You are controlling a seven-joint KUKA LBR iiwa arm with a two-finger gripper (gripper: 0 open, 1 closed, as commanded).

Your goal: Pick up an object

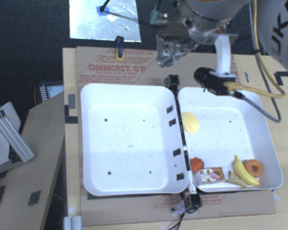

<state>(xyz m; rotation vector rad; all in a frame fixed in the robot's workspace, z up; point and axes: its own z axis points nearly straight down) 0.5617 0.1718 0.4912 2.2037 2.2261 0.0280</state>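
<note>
My gripper hangs high above the far edge of the bins, near the divider between them, with nothing seen between its fingers. In the right bin a pale yellow disc lies near the divider. Along that bin's near edge sit a small red object, a brown and white packet, a yellow banana and an orange ring-shaped thing touching the banana.
The left bin stands beside the right one on a cardboard sheet. A shiny metal plate lies at the back left. An aluminium rail leans at the far left.
</note>
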